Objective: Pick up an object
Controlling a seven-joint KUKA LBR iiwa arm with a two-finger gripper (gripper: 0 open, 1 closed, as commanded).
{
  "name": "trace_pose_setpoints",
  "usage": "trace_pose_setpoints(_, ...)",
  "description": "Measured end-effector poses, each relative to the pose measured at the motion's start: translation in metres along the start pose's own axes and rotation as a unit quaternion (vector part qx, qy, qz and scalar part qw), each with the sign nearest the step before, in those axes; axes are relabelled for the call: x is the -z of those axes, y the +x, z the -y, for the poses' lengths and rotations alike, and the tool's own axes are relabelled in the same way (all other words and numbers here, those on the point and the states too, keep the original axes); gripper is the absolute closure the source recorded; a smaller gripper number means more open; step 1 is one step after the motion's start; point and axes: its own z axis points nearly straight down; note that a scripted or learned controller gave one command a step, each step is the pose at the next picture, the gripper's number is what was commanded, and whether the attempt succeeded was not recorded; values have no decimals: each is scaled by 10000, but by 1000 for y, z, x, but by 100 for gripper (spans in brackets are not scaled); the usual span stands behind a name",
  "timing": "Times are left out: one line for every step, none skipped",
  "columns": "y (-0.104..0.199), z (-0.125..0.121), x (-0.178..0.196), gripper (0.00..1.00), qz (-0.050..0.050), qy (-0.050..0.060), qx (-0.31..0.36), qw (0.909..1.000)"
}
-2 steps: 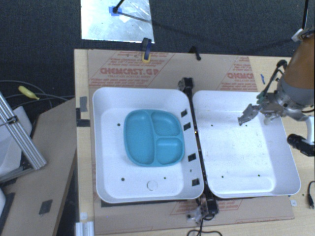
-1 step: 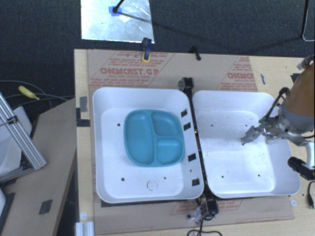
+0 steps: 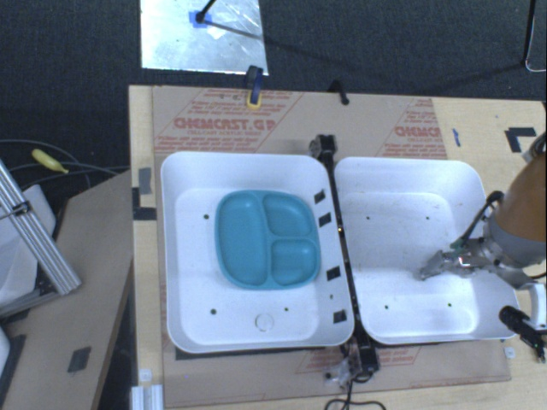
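Note:
A blue divided plate lies flat in the middle of the left bin. A small pale round thing sits on that bin's floor just in front of the plate. My gripper is low over the floor of the right bin, near its right side and pointing left. It is well away from the plate, with the dividing wall between them. I see nothing held at its tip.
A black clip strip runs down the joint between the two bins. The bins rest on a cardboard sheet. A shiny foil square lies on the dark floor behind the bench.

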Motion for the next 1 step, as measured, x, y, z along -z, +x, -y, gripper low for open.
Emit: trace_pose_setpoints(64,-45,2,0,-11,-23,62,10000)
